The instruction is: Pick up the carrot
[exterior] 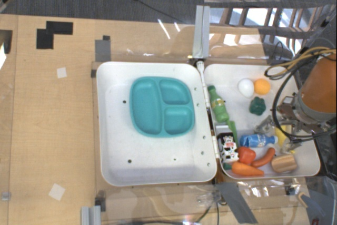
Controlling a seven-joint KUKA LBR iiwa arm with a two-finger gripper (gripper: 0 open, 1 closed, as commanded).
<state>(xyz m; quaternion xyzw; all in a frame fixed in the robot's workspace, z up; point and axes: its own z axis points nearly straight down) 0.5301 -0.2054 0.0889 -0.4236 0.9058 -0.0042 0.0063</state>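
Note:
The carrot [246, 169] is an orange tapered piece lying flat at the front edge of the right bin [308, 171], pointing right. A red tomato-like piece [246, 155] touches it from behind, and a red-orange elongated piece [265, 157] lies just to its right. My gripper [271, 128] hangs over the right half of this bin, above a blue bottle [258, 140] and a yellow piece [281, 135]. It is behind and to the right of the carrot, and nothing of the carrot is in it.
The right bin also holds a green bottle [217, 105], a white ball [246, 87], an orange ball [261, 86], a dark green piece [257, 106], a black-and-white cow toy [227, 147] and a wooden cylinder [283, 164]. A teal divided plate [161, 106] sits in the left bin [113, 166].

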